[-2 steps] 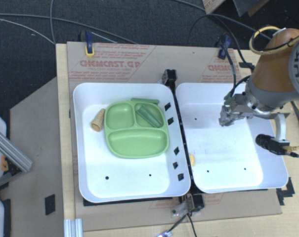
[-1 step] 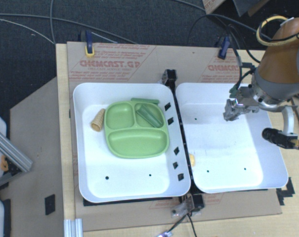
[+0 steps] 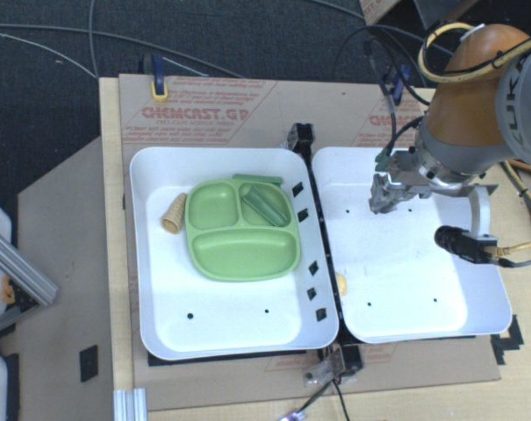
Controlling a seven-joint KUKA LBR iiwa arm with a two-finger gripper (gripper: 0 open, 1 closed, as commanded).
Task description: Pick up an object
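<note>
A green divided plate (image 3: 241, 232) lies in the left bin (image 3: 160, 323). A darker green piece (image 3: 267, 205) rests in the plate's upper right compartment, and a flat green strip (image 3: 258, 180) pokes out behind the plate's far rim. A tan cone (image 3: 173, 213) lies on the bin floor touching the plate's left side. A small yellow-orange bit (image 3: 340, 282) sits at the left wall of the right bin (image 3: 405, 318). My gripper (image 3: 383, 198) hangs over the upper middle of the right bin, pointing down, well apart from every object. I see nothing in it.
Black clips (image 3: 314, 270) line the divider between the bins. A black fitting with cables (image 3: 462, 242) juts from the arm over the right bin's right side. Cardboard (image 3: 204, 112) lies under both bins, with a blue clamp (image 3: 159, 75) at its far left edge.
</note>
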